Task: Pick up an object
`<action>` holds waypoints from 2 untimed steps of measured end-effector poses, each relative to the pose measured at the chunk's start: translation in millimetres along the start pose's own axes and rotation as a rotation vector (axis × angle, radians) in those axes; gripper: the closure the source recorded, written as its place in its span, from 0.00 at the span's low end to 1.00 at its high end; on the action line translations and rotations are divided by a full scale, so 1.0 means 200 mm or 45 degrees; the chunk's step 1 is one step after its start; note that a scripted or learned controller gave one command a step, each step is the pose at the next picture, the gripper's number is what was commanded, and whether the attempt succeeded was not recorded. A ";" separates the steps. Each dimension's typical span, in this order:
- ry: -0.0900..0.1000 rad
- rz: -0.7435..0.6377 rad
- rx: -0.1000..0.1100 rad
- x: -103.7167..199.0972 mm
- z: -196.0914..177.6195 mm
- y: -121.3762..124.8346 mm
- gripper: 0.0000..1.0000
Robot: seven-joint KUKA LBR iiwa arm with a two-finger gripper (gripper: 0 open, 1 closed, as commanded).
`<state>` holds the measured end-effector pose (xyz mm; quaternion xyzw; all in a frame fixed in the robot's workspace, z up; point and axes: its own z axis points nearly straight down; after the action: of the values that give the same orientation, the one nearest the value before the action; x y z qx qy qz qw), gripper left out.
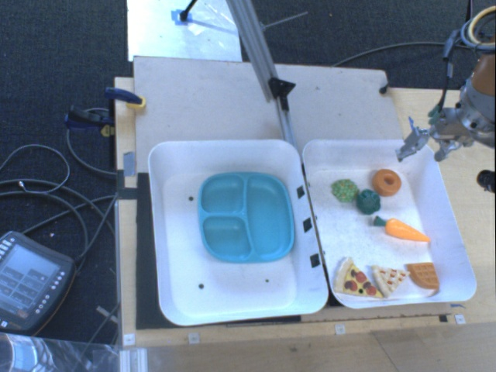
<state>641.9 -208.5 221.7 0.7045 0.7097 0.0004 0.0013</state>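
Tool [425,143]: fingers spread, holding nothing, above right bin [456,239] far edge; doughnut [386,182] and carrot [405,230] below.

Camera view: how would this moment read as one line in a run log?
gripper: open, above right bin's far edge | held: nothing | nearest: donut | blue tray: left bin

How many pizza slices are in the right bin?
2. Both lie along the front edge of the right bin: one pizza slice with red toppings and, just right of it, a paler pizza slice. None appears hidden.
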 end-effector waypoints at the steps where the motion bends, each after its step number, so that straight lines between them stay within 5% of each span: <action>1: -0.001 -0.001 0.001 0.00 0.00 0.00 0.00; 2: 0.002 -0.001 0.007 0.04 0.29 0.00 0.00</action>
<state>641.1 -200.4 163.2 0.7041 0.7101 -0.0008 -0.0012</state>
